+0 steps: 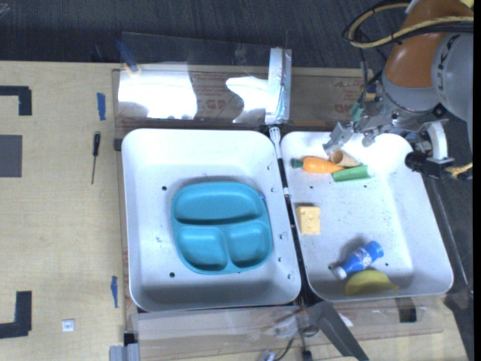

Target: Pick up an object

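Tool: our tool point(352, 132) hangs over the far end of the right bin point(421, 239), just above the toy carrot; we cannot tell from this view how it is set.
Nearest target: the carrot point(322, 166) lies flat near the far left corner of the right bin, orange body toward the left, its green top point(350, 174) toward the right. A small tan piece point(337, 157) sits just beside it on the far side.
Other candidates: a yellow block point(309, 219) lies alone against the left wall; a blue bottle point(358, 259) leans on a yellow object point(370, 280) at the near end.
Left bin: it point(143, 201) carries a blue divided tray point(220, 226), which looks too wide and flat to take, we judge.
Step in hand: we judge it to be the descent onto the carrot.
How to do it well: we should straddle the orange body across its narrow width, centred on it, keep off the bin wall and the tan piece, go low enough to reach the bin floor, then close and lift straight up.
Risk: the round body may roll out, so we should check it before we carry it off.
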